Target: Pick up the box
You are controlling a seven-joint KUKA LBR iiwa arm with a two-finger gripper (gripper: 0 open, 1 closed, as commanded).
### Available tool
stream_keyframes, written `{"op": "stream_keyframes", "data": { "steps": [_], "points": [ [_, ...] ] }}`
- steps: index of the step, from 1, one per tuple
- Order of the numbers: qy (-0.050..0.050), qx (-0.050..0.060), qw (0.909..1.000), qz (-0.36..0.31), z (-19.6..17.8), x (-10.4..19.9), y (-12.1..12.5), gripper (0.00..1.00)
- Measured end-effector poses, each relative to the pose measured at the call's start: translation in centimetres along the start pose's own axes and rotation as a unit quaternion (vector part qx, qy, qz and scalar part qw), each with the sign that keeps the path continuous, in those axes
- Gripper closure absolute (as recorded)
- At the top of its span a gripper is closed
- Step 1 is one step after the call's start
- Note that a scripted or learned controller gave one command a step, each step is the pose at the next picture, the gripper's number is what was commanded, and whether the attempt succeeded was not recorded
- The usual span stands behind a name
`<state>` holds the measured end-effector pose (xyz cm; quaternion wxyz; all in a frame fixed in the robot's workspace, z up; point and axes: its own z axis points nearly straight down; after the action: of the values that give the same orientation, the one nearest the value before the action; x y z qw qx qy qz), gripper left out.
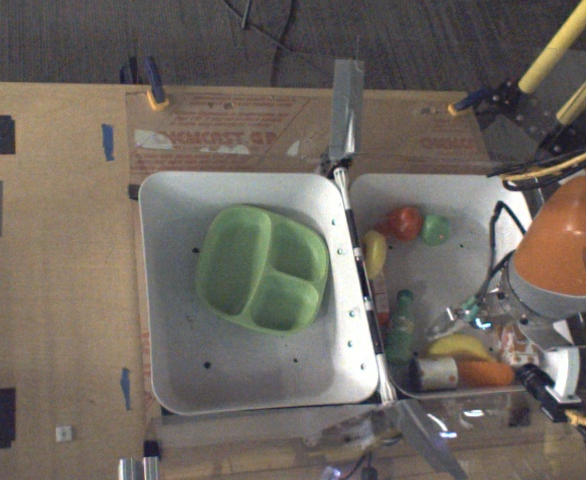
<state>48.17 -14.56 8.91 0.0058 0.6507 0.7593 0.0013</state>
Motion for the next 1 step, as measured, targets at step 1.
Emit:
{"op": "stream_keyframes", "data": {
  "steps": [1],
  "points": [
    [0.002,0.003,0.9981,-0.061,-11.41,-6.19,-0.85,0.0]
  ]
}}
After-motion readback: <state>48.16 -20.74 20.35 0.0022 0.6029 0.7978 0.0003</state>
